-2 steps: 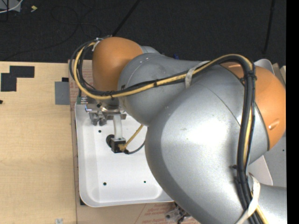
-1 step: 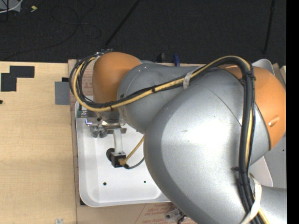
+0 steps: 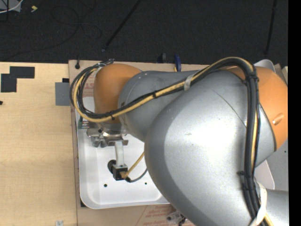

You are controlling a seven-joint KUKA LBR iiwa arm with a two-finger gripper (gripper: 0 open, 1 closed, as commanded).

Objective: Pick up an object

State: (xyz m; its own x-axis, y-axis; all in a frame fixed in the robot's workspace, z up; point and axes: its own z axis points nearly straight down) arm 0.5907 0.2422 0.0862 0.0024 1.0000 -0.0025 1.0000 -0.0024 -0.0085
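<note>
We make out a small green object point(image 3: 83, 123) against the left wall of the white bin point(image 3: 96, 194), left of centre, mostly hidden under the arm's looped cables; what it is, we cannot tell. The gripper point(image 3: 109, 138) hangs over that bin just right of it, and we cannot tell whether it is open or closed. The grey arm point(image 3: 202, 140) covers the frame's right.

A small greenish object point(image 3: 83, 123), mostly hidden, lies by the white bin's point(image 3: 94, 194) left wall.
</note>
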